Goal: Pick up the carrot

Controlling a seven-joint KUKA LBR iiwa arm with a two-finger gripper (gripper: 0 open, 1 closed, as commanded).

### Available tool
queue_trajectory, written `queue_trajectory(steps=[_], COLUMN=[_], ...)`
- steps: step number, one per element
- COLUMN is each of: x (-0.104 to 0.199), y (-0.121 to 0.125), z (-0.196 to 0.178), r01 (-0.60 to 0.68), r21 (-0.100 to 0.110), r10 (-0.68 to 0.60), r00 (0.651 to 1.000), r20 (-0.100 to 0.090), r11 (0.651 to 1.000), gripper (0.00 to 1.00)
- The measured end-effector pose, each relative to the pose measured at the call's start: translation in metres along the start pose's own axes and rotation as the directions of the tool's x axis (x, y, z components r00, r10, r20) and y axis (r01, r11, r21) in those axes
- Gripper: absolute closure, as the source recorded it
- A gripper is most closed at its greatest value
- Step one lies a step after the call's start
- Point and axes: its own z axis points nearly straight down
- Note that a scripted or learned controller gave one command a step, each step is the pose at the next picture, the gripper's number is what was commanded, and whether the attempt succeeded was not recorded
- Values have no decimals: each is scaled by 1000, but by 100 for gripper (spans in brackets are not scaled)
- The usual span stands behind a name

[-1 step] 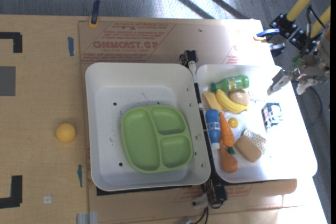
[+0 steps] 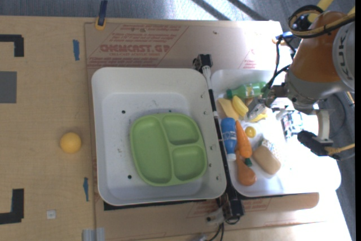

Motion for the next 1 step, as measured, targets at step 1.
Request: queue_trajectory(steps=[1], x=[6], y=[7], z=[62], r01=[157], r21=[-7], r10=[-157], r00=[988], r20=[2], r11=[988], gripper=[0])
